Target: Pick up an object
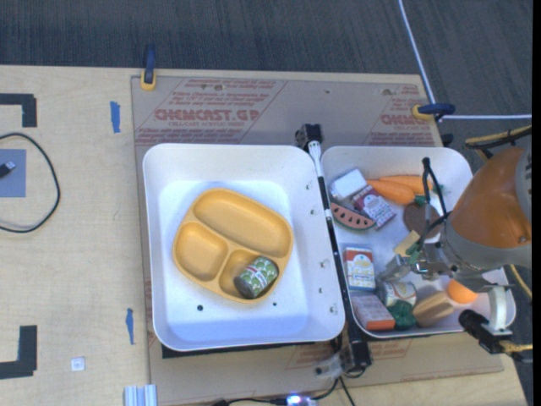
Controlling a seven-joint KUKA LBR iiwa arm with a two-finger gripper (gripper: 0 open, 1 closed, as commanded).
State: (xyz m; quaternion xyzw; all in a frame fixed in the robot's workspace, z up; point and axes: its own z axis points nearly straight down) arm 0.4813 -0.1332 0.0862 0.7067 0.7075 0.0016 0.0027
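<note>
Found the pale packet lying in the right bin, just right of the red-and-white carton; long axis unclear. Placed the gripper right of that carton too, close over the packet's far side. Could not tell whether spread or closed.

A cluster of small toy groceries lay in the right white bin, right of centre in the frame: an orange plastic carrot near the top, a red watermelon slice below it, a red-and-white carton lying flat at the bin's left, and a tan bread-shaped piece near the bottom edge.
</note>
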